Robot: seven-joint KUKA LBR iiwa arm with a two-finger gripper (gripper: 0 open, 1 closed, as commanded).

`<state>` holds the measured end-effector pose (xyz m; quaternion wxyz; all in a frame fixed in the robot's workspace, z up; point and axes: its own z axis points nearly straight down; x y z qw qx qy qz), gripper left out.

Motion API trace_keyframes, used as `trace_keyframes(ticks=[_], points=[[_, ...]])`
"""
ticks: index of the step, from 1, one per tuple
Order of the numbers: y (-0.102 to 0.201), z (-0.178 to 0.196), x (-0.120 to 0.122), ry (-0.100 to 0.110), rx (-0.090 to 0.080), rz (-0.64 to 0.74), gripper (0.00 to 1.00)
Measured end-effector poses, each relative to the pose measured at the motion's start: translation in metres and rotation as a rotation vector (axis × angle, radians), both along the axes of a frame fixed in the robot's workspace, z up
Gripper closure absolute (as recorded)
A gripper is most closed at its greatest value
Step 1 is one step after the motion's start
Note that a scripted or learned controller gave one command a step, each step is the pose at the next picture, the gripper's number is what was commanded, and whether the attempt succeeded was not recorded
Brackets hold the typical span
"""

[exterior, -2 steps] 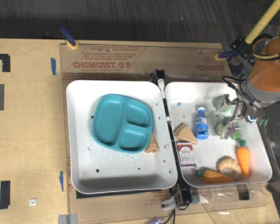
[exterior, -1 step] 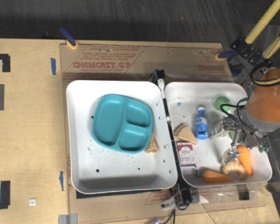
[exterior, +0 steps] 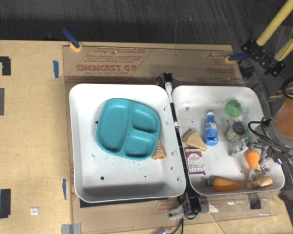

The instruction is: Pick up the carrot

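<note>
Carrot [exterior: 228,183] lies flat along the near wall of the right bin [exterior: 219,92], green end pointing toward the divider, with a pale bread-like piece [exterior: 261,182] just beside its thick end. Tool [exterior: 258,156] sits low at that bin's right side, amid cables, over a small orange object [exterior: 253,157]; how far it is open, and whether it has hold of anything, cannot be told.

Risks, as judged: the tool may close on the orange object instead of the carrot; the bin wall may block one side of a grasp; the pale piece may be dragged along.

Nearby stand a blue bottle [exterior: 211,128], a green ball [exterior: 233,107] and a small red-and-white card [exterior: 194,161], its print too small to read. Cardboard [exterior: 112,62] on the desk behind carries reddish lettering, roughly "CHEMCAST GP", uncertain. Left bin [exterior: 88,179] holds a teal plate [exterior: 128,128].
</note>
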<state>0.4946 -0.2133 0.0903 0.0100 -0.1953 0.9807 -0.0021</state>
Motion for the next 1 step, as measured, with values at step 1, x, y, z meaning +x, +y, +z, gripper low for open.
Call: trace_keyframes(ticks=[1], points=[[0.0009,0.0124,0.0037,-0.010,-0.002,0.002,1.00]])
